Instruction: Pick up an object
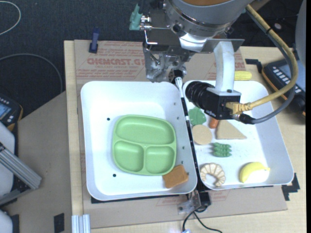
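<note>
My arm [209, 4] reaches in over the far edge of the bench, with my gripper [165, 69] hanging above the back rim where the two bins meet; I cannot tell whether it is open or closed. The left bin [97, 110] holds a green divided plate [144, 145] at its middle and a brown block [175, 178] touching its near right corner. The right bin [277, 144] holds a tan wedge [230, 130], a round beige piece [202, 135], a shrimp [213, 174], a lemon [253, 172], a green leaf [197, 116] and a small green bunch [221, 150], lying near one another.
</note>
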### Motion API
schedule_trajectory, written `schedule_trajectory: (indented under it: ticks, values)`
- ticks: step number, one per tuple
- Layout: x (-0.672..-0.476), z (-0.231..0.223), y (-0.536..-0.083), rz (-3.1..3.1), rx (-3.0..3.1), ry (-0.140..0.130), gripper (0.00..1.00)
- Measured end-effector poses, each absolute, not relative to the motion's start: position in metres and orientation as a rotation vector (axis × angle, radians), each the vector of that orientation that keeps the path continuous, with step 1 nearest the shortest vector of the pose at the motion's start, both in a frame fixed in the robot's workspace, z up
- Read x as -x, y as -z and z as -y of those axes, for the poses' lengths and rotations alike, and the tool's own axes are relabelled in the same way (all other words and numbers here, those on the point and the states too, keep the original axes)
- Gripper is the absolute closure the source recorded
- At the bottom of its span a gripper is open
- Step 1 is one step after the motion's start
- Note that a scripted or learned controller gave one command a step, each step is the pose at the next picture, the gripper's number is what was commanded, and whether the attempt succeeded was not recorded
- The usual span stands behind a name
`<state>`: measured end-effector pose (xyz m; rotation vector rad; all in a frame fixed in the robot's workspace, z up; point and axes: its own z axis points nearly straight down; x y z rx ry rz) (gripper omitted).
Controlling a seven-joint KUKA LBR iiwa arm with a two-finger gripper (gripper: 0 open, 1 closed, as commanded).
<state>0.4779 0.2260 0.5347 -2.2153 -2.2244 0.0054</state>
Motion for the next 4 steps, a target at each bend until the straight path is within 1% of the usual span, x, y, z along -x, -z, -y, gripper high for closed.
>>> schedule_trajectory:
  ticks: [1,2,3,4]
  values:
    - [-0.479,-0.225,-0.546,2.223,2.219,0.001,1.00]
    - [-0.505,-0.169,-0.534,2.213,2.229,-0.006,1.00]
    - [-0.478,-0.228,-0.434,2.225,2.209,-0.019,1.00]
    - [-0.479,-0.224,-0.542,2.226,2.223,0.021,1.00]
